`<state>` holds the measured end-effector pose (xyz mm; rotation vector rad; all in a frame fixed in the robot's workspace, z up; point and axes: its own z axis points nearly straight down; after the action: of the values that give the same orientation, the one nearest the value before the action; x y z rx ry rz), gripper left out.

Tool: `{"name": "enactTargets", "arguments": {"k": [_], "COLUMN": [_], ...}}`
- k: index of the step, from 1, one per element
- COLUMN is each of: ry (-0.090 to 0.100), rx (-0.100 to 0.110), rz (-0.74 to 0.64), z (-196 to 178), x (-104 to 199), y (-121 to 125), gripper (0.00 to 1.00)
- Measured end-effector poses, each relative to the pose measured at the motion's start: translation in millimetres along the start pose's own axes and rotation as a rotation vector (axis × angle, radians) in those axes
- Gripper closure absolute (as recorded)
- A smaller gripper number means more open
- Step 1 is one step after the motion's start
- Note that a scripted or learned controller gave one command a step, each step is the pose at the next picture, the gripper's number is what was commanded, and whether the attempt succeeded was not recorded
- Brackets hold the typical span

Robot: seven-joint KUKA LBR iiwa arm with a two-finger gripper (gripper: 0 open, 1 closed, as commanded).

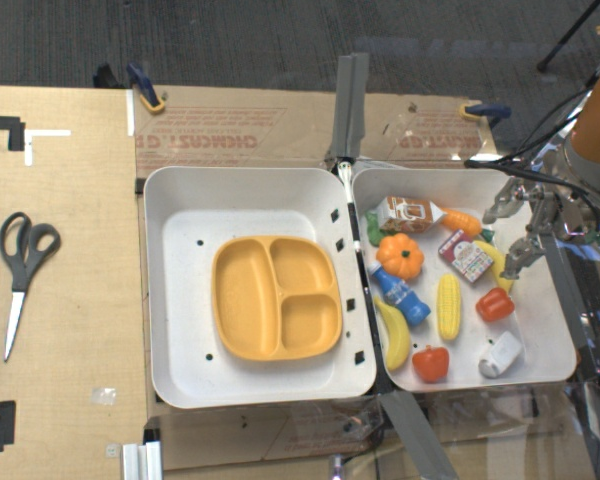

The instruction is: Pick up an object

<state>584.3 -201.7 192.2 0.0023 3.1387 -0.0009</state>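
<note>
Gripper (515,236): we see it reaching in from the right over the right bin (563,340), fingers spread apart with nothing between them.
Red tomato-like piece (494,305): we find it just below the gripper, on the bin floor.
Small carton with red print (466,257): it lies just left of the gripper, touching a yellow piece at its lower right edge.
Carrot (461,222): left of the gripper and slightly above, next to a brown-and-white milk carton (410,212).
Pumpkin (400,257): farther left of the gripper, above a blue bottle (400,297).
Corn cob (447,306): below and left of the gripper, lying upright in view.
Banana (394,336): well left and below, along the bin's left wall.
Red pepper-like piece (431,364): below and left, near the front wall.
White object (500,354): we see it below the gripper, near the front right corner.
Left bin (170,298): well left of the gripper; it holds a yellow divided plate (277,297).
Scissors (22,268): far left on the counter (70,368).
</note>
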Motion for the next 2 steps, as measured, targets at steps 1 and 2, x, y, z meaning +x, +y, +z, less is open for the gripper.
{"name": "enactTargets", "arguments": {"k": [1,2], "ry": [-0.001,0.002], "rx": [0.000,0.000], "rz": [0.169,0.379], "z": [99,100], "x": [43,74], "y": [45,108], "gripper": [0.00,0.00]}}
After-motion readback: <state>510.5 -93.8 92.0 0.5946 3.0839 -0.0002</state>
